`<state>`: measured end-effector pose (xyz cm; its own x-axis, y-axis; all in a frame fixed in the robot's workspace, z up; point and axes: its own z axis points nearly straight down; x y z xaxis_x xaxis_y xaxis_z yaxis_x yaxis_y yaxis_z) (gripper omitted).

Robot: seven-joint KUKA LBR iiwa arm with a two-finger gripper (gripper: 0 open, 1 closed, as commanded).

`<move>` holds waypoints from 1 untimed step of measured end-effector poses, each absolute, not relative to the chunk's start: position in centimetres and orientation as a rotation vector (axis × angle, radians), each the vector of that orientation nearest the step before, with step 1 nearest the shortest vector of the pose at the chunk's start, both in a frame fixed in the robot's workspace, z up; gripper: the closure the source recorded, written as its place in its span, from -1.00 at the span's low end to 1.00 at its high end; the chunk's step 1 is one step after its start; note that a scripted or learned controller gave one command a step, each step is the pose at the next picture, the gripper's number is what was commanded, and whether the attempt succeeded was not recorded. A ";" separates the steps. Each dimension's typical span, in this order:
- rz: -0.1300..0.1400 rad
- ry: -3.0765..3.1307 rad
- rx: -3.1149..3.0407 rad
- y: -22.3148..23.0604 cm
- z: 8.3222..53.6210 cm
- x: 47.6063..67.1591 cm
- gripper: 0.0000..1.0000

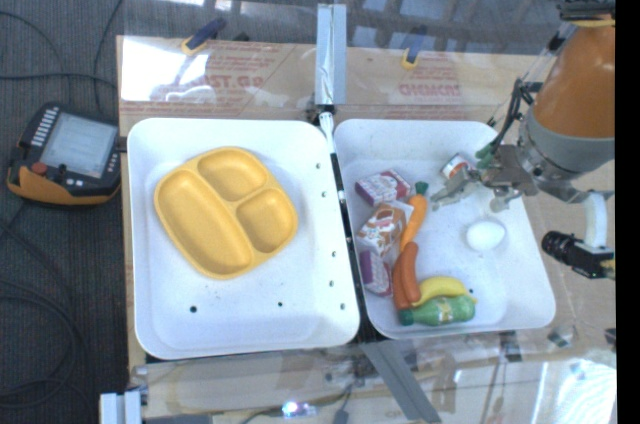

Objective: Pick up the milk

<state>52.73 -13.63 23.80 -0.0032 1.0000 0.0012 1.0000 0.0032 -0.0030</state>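
Note:
The milk (383, 185), a small maroon and white carton, lies on its side in the upper left of the right bin (520, 302). My gripper (462, 180) hangs over the upper right part of that bin, roughly a carton's length to the right of the milk and apart from it. The grey and orange arm (580, 102) reaches in behind it from the right. A small silver and green shape sits right at the gripper's tip, and I cannot tell whether it is a part of the gripper or a separate object.
Just below the milk lie a snack bag (380, 230) and a carrot (413, 220). Further down are a sausage (405, 274), a banana (443, 288) and a green bottle (440, 312). A white egg (486, 235) rests under the gripper. The left bin (160, 312) holds a yellow divided plate (225, 210).

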 end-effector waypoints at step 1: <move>0.001 -2.400 -2.022 -10.3 12.2 51.2 -1.00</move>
